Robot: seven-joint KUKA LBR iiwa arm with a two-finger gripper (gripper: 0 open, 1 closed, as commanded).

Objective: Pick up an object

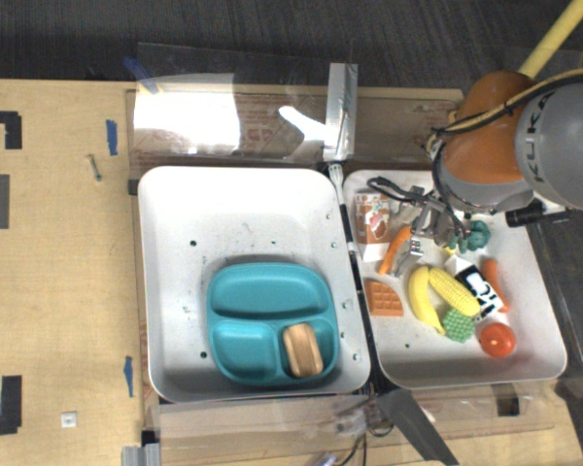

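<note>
Orange banding and grey casing of the arm (525,144) cover the far right corner of the right bin (554,352), hiding whatever lies beneath. The gripper (429,223) reaches down among the toys at the far side of that bin, a tangle of dark cable around it; whether its fingers are spread or closed cannot be made out, and nothing is clearly seen between them.

Just left of the gripper lies a small printed packet (372,214), partly blurred. An orange carrot (395,249) slants below it, close under the gripper. A teal piece (479,232) sits just to the gripper's right, too small to identify. Nearer the camera are a waffle-like orange square (386,297), a yellow banana (426,297), an ear of corn (451,297) with a green end, a black-and-white item (481,291) that is hard to read, and a red tomato (497,339). These lie crowded together, several touching.

Well away to the gripper's left, the left bin (175,221) holds a teal divided tray (262,309) with a brown bread roll (303,349) in its near right compartment.
</note>
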